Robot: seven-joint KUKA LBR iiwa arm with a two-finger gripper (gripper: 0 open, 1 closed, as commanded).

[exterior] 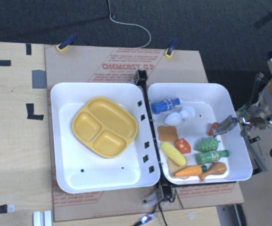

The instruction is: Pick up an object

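Where cardboard (126, 65) underlies both bins (62, 126), the claw (225, 125) (grip unclear) hovers.

Arm in from 3 o'clock, gripper low at the right side of my view.

I see only the wrist end of the arm (263, 114) at the 3 o'clock edge; the rest is cut off by the frame. The wrist hardware is grey and pale, with dark cables hanging beside it. The gripper (224, 125) sticks out from the wrist toward 9 o'clock, tilted slightly down toward 8 o'clock. Its grey tip reads as one tapered wedge from my camera. I cannot make out the finger spacing at this resolution.
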